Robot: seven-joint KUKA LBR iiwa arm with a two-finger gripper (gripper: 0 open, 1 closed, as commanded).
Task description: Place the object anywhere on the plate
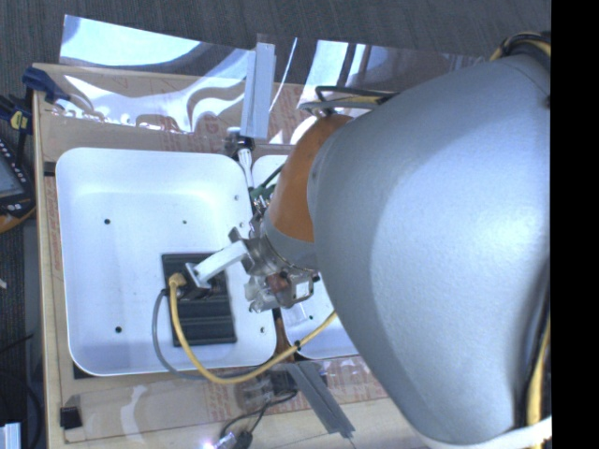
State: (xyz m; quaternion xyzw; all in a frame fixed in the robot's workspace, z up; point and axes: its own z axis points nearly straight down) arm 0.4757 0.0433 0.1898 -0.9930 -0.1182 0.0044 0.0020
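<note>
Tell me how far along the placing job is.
Done: nothing I can confirm. In hand: the arm reaches across the right bin, with the gripper low over the right edge of the left bin; whether it carries anything I cannot tell. Left: the placing itself, as far as I can see; the arm hides most of the right bin, so the object and the plate may lie beneath it.

The place looks like a robotics laboratory or a test cell, not a home. A large grey industrial arm (430, 251) with an orange band reaches over a plain wooden bench (122, 400). The bench carries two shallow white bins, the left bin (112, 195) and the right bin (270, 171). Shiny reflecting sheets (140, 50) and an aluminium rail (258, 87) stand behind the bins. The floor (281, 7) is dark grey carpet.
</note>
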